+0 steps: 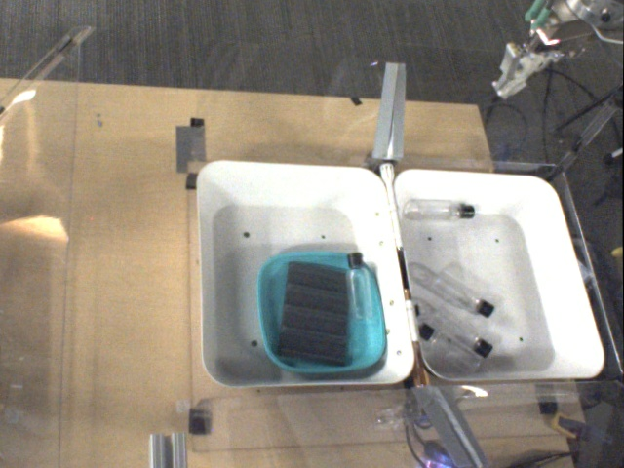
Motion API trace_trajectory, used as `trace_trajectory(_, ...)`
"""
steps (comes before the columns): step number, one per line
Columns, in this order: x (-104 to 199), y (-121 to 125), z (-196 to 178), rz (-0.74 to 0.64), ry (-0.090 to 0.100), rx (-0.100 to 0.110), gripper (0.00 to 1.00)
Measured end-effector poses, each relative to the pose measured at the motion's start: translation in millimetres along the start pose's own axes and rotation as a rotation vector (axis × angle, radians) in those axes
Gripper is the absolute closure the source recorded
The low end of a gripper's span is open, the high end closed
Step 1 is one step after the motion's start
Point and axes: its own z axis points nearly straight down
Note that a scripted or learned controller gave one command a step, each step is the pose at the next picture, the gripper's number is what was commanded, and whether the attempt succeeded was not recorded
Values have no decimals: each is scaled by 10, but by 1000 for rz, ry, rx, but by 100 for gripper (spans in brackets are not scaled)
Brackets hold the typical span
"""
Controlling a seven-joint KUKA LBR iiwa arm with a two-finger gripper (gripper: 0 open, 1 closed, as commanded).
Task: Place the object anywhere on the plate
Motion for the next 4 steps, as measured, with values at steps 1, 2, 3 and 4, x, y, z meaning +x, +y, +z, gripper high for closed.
trace_trajectory(1, 275, 72, 2199, -139, 4, 3, 100)
trace_trajectory(2, -748, -256, 1274, -173, -3, -2, 100)
trace_trajectory(3, -1253, -424, -26, -249, -5, -4, 100)
trace_trajectory(4, -734, -271, 2637, -226, 3, 3, 100)
